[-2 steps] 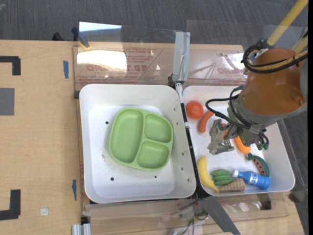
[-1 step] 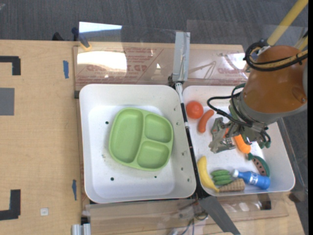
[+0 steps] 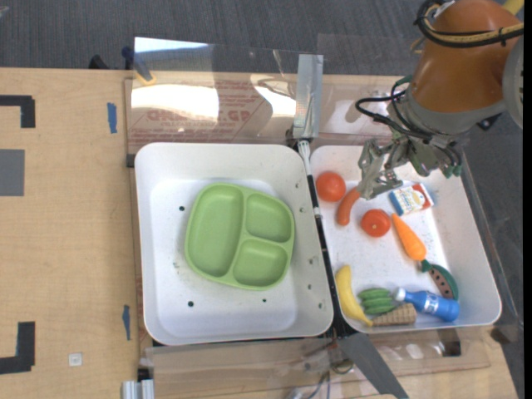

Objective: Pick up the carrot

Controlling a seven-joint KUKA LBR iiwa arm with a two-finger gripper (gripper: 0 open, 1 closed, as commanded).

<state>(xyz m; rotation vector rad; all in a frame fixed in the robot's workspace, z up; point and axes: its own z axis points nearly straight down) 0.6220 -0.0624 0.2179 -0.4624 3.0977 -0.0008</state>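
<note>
Overhead view, as I see it from my remote station. The bench (image 3: 58, 223) carries 2 white bins. In the right bin (image 3: 478, 248), the carrot (image 3: 408, 235) lies slanted, free of the tool, its green top toward 5 o'clock. A tomato (image 3: 376, 222) sits just beside it at 9 o'clock; a small carton (image 3: 411, 198) lies at its 12 o'clock. The tool (image 3: 378, 177) hangs over the bin's far part, at 11 o'clock from the carrot; I cannot tell how its jaws stand. A second tomato (image 3: 330, 185), a sausage (image 3: 347, 206), a banana (image 3: 351, 293) and a blue bottle (image 3: 431, 303) also lie in this bin. The left bin (image 3: 158, 306) holds a green tray (image 3: 239, 235).
</note>
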